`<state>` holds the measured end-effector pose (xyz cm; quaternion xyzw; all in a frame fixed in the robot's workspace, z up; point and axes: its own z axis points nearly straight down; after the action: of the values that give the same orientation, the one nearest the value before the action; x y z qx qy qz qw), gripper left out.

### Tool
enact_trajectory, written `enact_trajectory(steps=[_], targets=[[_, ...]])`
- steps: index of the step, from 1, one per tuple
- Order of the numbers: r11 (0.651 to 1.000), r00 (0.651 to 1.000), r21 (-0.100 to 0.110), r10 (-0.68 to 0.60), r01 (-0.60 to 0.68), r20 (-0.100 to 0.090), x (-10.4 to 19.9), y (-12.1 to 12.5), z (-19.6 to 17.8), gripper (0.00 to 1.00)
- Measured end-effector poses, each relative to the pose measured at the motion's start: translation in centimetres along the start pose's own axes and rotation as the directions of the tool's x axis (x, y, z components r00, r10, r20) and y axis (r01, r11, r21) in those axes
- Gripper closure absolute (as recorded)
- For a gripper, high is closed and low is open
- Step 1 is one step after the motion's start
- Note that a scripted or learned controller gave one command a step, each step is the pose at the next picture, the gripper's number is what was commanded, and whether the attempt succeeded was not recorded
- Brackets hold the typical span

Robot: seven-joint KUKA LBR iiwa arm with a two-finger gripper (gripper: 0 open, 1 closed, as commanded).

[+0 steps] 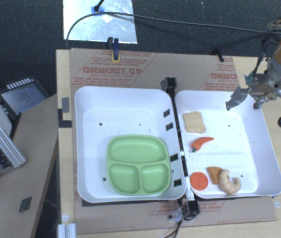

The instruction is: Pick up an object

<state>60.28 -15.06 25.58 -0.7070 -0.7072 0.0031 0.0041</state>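
**Hand hovers over far right bin corner, nothing in it**

The hand hangs above the far edge of the right bin, its fingers spread and holding nothing. Nearer in that bin lie a bread slice, a red chili pepper, a tomato slice, an orange wedge and a pale shrimp touching that wedge. The left bin carries a green divided plate. Both bins sit on brown cardboard over the counter; dark carpet lies beyond.
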Motion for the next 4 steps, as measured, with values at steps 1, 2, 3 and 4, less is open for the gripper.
enact_trajectory(steps=[1,2,3,4], targets=[[1.0,1.0,-0.012,-0.003,0.003,0.002,0.0,0.2,-0.7,0.0],[1.0,1.0,-0.008,-0.001,0.001,0.001,0.5,-0.1,5.3,0.0],[1.0,1.0,-0.01,-0.001,0.001,0.001,1.1,-0.9,10.1,0.0],[1.0,1.0,-0.009,-0.001,0.001,0.001,0.7,-0.8,14.3,0.0]])
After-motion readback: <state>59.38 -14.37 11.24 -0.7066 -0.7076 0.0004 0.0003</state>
